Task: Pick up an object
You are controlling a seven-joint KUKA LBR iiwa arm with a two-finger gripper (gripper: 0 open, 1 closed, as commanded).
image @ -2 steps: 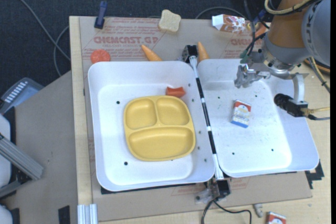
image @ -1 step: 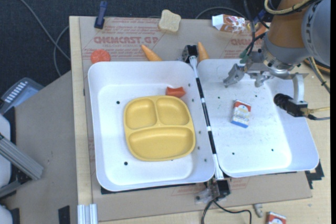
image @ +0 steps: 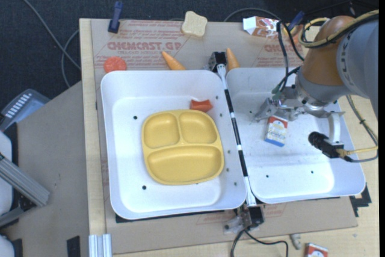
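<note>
A small red, white and blue carton (image: 277, 131) lies in the right bin (image: 301, 180), near its middle. My gripper (image: 274, 110) hangs right over the carton's far end with its fingers open, one metal finger (image: 261, 112) reaching out to the left. Nothing sits between the fingers. In the left bin (image: 120, 129) rests a yellow divided plate (image: 180, 146), and a small orange-red piece (image: 201, 105) lies just behind it near the divider.
Behind the bins on the board lie a toy bread slice (image: 194, 23), an orange carrot piece (image: 173, 61), a red disc (image: 114, 63), a blue clip (image: 114, 16) and a printed packet (image: 262, 25). Bin walls and the middle divider (image: 231, 123) bound the carton's space.
</note>
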